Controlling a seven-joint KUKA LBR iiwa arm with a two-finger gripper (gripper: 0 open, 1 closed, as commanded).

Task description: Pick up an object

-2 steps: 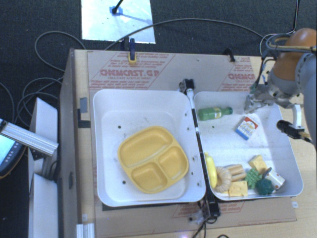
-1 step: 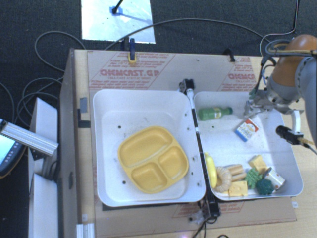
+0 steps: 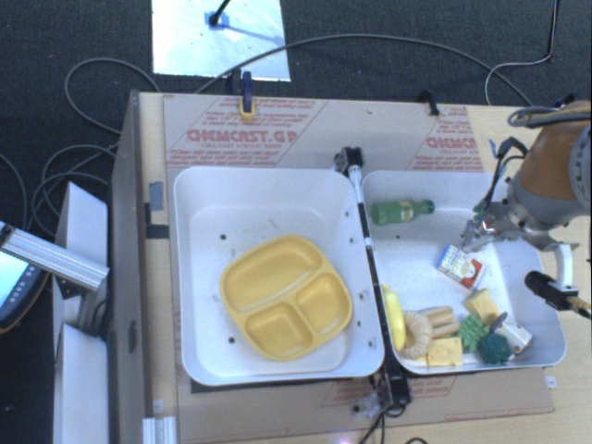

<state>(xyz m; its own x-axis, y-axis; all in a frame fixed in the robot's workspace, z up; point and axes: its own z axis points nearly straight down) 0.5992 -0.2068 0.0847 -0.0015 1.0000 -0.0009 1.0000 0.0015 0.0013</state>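
Gripper (image 3: pixel 477 229) hangs over the right white plastic bin (image 3: pixel 518 192), near its right wall and just above a small red-and-white carton (image 3: pixel 460 265); whether it is wide or narrow cannot be told. Nothing shows between it and the carton. A green plastic bottle (image 3: pixel 400 212) lies alone by the bin's far edge, with bare floor around it. Along the near edge crowd a yellow banana (image 3: pixel 394 317), a tan ring-shaped toy (image 3: pixel 415 333), yellow blocks (image 3: pixel 445 351) and green toy pieces (image 3: pixel 484 339), touching one another. The left white bin (image 3: pixel 213 202) carries a yellow three-compartment tray (image 3: pixel 285 296) near its centre, with open floor toward the far corners.
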